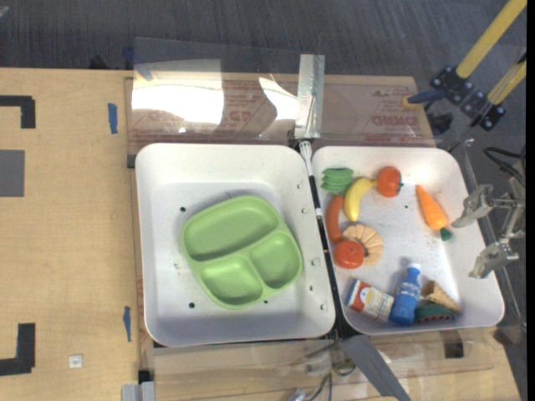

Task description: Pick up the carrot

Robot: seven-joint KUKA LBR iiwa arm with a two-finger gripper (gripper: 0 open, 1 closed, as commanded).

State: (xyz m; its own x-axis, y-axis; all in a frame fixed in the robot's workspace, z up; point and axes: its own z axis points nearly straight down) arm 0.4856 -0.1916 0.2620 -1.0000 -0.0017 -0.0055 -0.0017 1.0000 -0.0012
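Diagonally across the upper right part of the right bin point(465, 174) lies the carrot point(432, 209), its long axis running from upper left to lower right in the frame. Its orange body narrows toward the upper-left end, and the small green stub at its lower-right end points at the bin's right wall. It rests flat on the white floor, apart from the other items.

At the far right of the frame, the gripper point(489, 230) sits over the bin's right rim, with two metallic fingers point(472, 205) reaching leftward, one above the other. They are spread, with nothing between them. The upper finger's tip is just beside the carrot's green end; whether it touches cannot be told.

Elsewhere in the right bin are a tomato point(388, 181), a banana point(358, 197), a green leafy piece point(338, 179), a sausage point(334, 217), a red fruit point(350, 254), a blue bottle point(407, 296) and a small carton point(370, 300). The left bin point(159, 182) holds a green divided tray point(241, 251), tilted in the frame.
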